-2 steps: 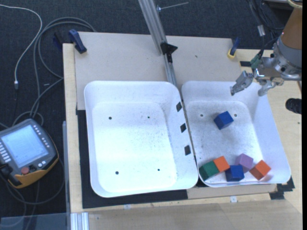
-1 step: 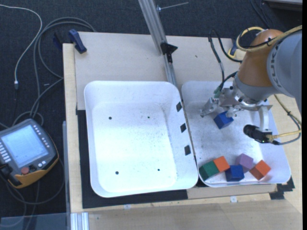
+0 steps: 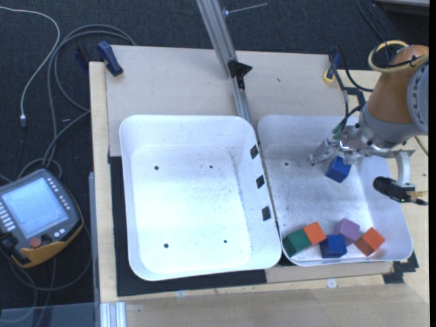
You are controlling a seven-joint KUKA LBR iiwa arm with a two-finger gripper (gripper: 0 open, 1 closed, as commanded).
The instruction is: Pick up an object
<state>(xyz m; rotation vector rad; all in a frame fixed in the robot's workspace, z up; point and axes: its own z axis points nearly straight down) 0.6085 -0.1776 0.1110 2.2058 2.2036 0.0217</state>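
Note:
A blue block [image 3: 338, 172] hangs over the upper middle of the right bin [image 3: 293, 138], with my gripper [image 3: 337, 159] shut on its top edge. The grey arm with its orange band [image 3: 392, 90] reaches in from the right, above the block. Along the right bin's front edge lie a green block [image 3: 296, 241], an orange block [image 3: 314, 232], a second blue block [image 3: 333, 246], a purple block [image 3: 349, 229] and a red-orange block [image 3: 370, 241].
The left bin [image 3: 129, 138] sits beside the right one, sharing a raised divider with black clips [image 3: 259, 181]. A metal pole [image 3: 216, 29] slants over the bench at the back. A black part [image 3: 390, 188] of the arm hangs over the right bin's right rim.

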